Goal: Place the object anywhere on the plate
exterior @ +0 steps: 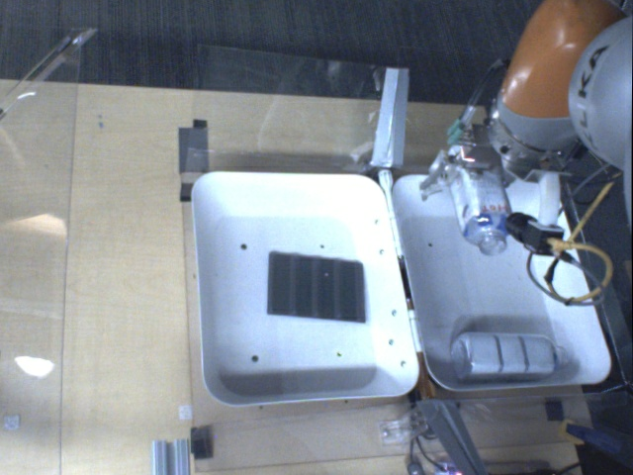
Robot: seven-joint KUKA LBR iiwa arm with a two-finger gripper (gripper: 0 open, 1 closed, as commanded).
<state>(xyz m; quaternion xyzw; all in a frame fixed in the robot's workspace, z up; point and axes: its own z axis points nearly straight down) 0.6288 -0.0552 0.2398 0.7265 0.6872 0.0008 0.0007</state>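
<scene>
Pale wood bench (pixel 109 295), dark carpet along the far side. A clear sheet lies over its left part, catching glare.

Bins: two, white and shallow, side by side so one can supply and the other receive. The left bin (pixel 223 206) is the larger in view; the right bin (pixel 425 295) sits against its right edge.

Arm (pixel 593 97): one, grey with an orange band (pixel 554 38), reaching in at the far right and hanging over the far end of the right bin. That suits a pick from that bin.

Plate (pixel 316 287): one, a dark ribbed rectangle lying flat in the middle of the left bin, nothing on it. It is well apart from the arm, so the placing is not yet done.

Grey block (pixel 502 354): one, ribbed, lying along the near wall of the right bin, untouched.

Clear bottle (pixel 483 216): one, pale with a bluish end, tilted, just under the gripper (pixel 465 181) in the far part of the right bin. Judged to be the task's object, since the arm hangs right over it.

Whether the gripper has closed on the bottle or merely hovers at it, I cannot tell; clear plastic and glare blur that spot.
</scene>
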